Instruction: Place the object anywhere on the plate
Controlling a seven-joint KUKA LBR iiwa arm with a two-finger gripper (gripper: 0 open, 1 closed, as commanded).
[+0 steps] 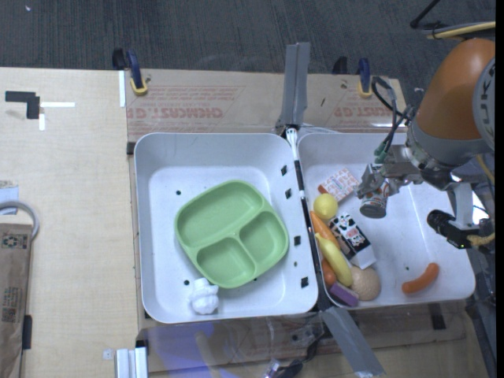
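1. The gripper (376,198) hung over the right bin (441,294), up near its back half, just right of a small red-and-white packet (340,183). Couldn't tell how wide it was set from this angle, and nothing was visibly in it.
2. The green plate (231,232), the three-compartment kind, sat in the left bin (157,164) with nothing on it. A white crumpled thing (204,296) lay just off its front edge.
3. All the candidates sat in the right bin: a lemon (325,205), a black-and-white carton (350,235), a banana (335,259), a carrot (320,231), an egg-ish brown thing (365,283), all jammed along the left wall, plus a sausage (420,279) alone toward the front right.
4. So I'd guess it was at the picking stage, nothing delivered yet.
5. My take: go for the sausage or the packet, since both have space around them. The pile by the wall looked like a recipe for a bad pinch.
6. Then lift well clear of the divider (298,187) before crossing left.
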